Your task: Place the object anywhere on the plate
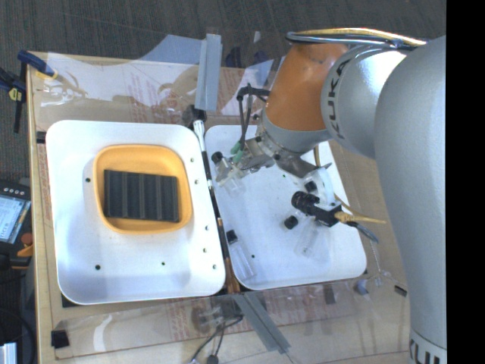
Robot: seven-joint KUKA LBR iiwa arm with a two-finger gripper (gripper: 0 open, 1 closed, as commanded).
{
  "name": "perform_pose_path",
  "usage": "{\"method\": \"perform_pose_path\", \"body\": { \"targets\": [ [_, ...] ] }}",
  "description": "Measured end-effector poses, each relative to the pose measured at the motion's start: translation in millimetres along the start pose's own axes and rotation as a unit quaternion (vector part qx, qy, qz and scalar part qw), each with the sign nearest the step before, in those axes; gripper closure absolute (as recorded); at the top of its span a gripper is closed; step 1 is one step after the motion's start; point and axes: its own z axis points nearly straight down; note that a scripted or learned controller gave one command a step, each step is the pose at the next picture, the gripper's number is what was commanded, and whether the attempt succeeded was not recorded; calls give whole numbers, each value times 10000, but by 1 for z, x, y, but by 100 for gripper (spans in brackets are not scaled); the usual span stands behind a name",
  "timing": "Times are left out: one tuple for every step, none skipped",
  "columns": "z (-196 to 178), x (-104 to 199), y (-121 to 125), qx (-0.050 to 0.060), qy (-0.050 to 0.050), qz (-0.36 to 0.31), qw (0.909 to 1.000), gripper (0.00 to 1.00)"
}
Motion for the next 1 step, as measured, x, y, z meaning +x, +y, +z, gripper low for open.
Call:
{"method": "perform_pose_path", "body": {
  "targets": [
    [-2, 26, 46, -27, -17, -636, 9980, 100]
  ]
}}
